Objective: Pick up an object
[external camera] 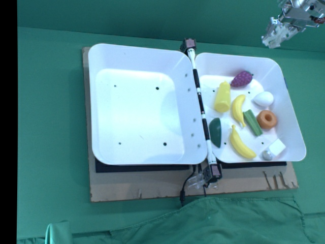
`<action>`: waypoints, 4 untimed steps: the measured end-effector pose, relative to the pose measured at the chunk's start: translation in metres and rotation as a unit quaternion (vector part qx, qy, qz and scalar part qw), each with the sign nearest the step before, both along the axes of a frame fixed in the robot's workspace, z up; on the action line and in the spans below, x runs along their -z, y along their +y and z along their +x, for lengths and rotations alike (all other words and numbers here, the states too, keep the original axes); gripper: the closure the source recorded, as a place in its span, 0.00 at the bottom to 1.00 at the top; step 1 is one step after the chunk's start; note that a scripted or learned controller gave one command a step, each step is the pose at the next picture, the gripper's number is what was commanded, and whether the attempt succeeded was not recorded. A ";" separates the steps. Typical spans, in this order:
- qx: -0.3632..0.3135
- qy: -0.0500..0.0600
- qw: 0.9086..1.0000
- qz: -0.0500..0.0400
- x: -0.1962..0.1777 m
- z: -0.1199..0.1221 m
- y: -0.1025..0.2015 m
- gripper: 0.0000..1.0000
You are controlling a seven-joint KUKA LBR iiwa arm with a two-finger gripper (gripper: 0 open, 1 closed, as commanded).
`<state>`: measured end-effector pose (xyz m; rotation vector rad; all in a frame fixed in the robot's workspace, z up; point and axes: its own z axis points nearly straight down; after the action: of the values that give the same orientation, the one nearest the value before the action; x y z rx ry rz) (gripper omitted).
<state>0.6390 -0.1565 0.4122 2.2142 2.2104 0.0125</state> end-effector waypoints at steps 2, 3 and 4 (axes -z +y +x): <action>-0.002 0.000 1.000 0.000 0.064 0.063 0.015 1.00; -0.003 0.002 1.000 0.001 0.039 0.062 0.085 1.00; 0.000 -0.001 1.000 0.000 -0.049 0.049 0.078 1.00</action>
<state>0.6880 -0.0788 0.4609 2.2134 2.2108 0.0146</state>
